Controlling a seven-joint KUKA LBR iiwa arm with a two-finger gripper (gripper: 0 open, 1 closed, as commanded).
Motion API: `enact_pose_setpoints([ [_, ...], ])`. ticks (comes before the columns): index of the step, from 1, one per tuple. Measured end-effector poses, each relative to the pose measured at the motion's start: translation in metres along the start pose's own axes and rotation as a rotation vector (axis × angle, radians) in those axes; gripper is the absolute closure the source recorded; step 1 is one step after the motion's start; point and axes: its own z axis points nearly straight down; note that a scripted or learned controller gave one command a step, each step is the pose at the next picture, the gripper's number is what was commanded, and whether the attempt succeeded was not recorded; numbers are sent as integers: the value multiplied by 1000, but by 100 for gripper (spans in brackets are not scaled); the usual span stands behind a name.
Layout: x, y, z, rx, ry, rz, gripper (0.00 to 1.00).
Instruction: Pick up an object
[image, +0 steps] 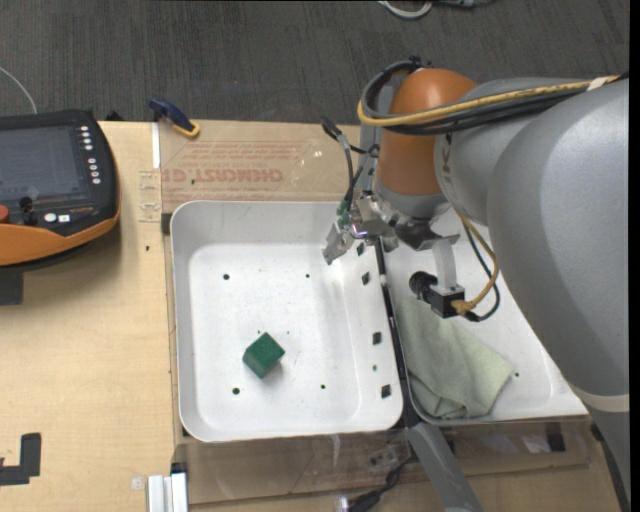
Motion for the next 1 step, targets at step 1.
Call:
enact_pose_setpoints([
  [1,-21,-1,-12,-3,-23,22,100],
])
